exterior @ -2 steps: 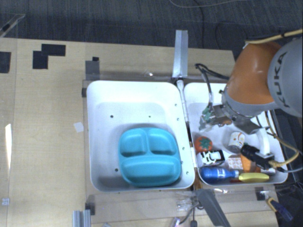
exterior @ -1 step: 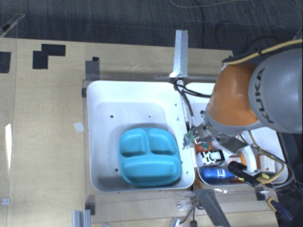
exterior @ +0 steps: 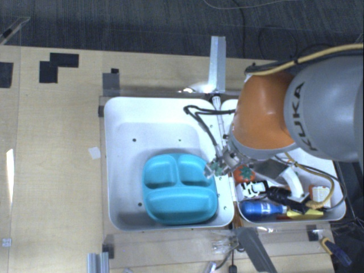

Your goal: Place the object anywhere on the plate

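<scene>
From my camera view, the table point(exterior: 57, 169) carries the two white bins side by side. In the left bin point(exterior: 131, 124) the blue plate point(exterior: 176, 201) sits toward the near right corner. It has two smaller compartments along its far side and one wide compartment along its near side. Its right edge lies close to the bin's right wall.

The arm point(exterior: 318, 107) reaches in from the right. Its orange band point(exterior: 259, 118) hangs over the divide between the bins and hides much of the right bin point(exterior: 340, 206). The gripper point(exterior: 218, 166) sits low, right at the plate's right rim, beside the far right compartment. At this angle I cannot tell whether it is open or closed, or whether it grips anything.

The loose objects I can make out lie in the right bin, apart from the plate. A blue bottle point(exterior: 263, 210) lies on its side along the near wall, and a small red-and-white item point(exterior: 248, 186) sits just beyond it, close under the wrist. I cannot tell which of these is the object to be placed.
</scene>
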`<action>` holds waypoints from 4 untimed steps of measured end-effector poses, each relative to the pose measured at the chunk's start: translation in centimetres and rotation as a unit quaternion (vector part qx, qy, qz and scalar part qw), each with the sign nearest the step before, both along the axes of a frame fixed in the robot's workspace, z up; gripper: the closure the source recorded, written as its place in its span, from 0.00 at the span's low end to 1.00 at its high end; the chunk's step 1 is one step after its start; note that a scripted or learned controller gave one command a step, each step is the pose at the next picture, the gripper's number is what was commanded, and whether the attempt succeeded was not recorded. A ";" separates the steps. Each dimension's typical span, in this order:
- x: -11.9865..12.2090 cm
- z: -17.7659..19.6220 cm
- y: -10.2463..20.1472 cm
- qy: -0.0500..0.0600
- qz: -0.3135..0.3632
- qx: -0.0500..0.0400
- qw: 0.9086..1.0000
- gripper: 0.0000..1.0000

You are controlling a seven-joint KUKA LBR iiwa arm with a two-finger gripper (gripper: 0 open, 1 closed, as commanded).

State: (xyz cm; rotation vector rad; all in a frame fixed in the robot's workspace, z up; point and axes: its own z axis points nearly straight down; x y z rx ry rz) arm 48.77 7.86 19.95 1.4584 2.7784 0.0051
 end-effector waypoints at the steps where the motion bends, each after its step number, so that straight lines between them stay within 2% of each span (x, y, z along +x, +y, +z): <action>1: 0.1 1.6 -0.9 -0.002 0.103 -0.001 0.995 1.00; 2: 0.1 1.6 -0.9 -0.001 0.103 0.000 0.995 0.00; 3: 0.3 2.7 -0.8 -0.004 0.103 0.000 0.995 1.00; 4: 0.0 -0.1 -0.5 0.000 0.076 0.000 0.997 1.00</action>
